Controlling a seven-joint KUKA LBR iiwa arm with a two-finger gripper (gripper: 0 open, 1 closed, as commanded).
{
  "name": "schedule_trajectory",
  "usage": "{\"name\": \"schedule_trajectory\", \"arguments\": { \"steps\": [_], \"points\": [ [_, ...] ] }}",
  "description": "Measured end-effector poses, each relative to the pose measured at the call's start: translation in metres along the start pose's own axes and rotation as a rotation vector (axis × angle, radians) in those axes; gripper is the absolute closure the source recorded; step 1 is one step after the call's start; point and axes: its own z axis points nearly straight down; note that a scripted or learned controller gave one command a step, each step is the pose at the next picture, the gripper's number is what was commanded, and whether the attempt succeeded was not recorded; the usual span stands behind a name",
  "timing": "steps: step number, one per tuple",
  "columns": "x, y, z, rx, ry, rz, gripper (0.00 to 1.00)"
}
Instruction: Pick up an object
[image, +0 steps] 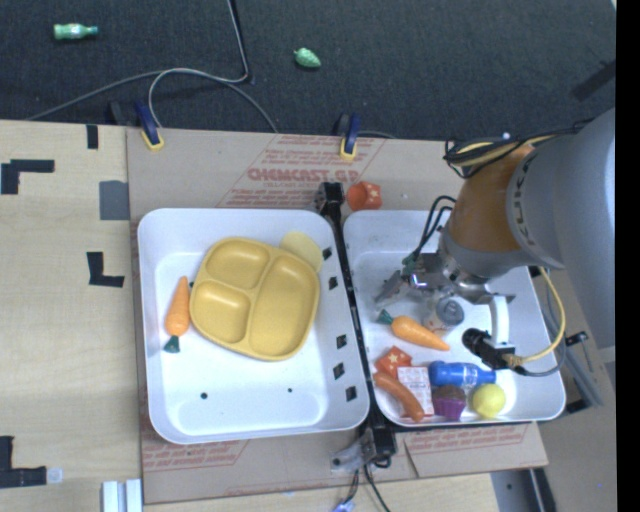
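Gripper (412, 283) low in right bin (372, 250), mostly hidden under wrist; finger state unclear, cannot tell. Carrot (420, 333) just beside it: orange, tapered, lying flat. Left bin (160, 400) holds yellow divided plate (254, 298), second carrot (178, 308).

Setting: robotics lab test station. Evidence: cardboard-covered surface (300, 165) held by blue-and-yellow clamps (149, 128); two white bins (160, 300) joined side by side; loose cable (200, 75) across dark carpet (420, 60); black tape marks (100, 270); toy food props (420, 333).
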Motion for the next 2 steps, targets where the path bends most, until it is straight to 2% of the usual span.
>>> {"name": "schedule_trajectory", "arguments": {
  "steps": [1, 2],
  "points": [
    [0.003, -0.054, 0.000, -0.005, -0.001, 0.000, 0.00],
    [-0.007, -0.096, 0.000, -0.007, -0.002, 0.000, 0.00]
  ]
}}
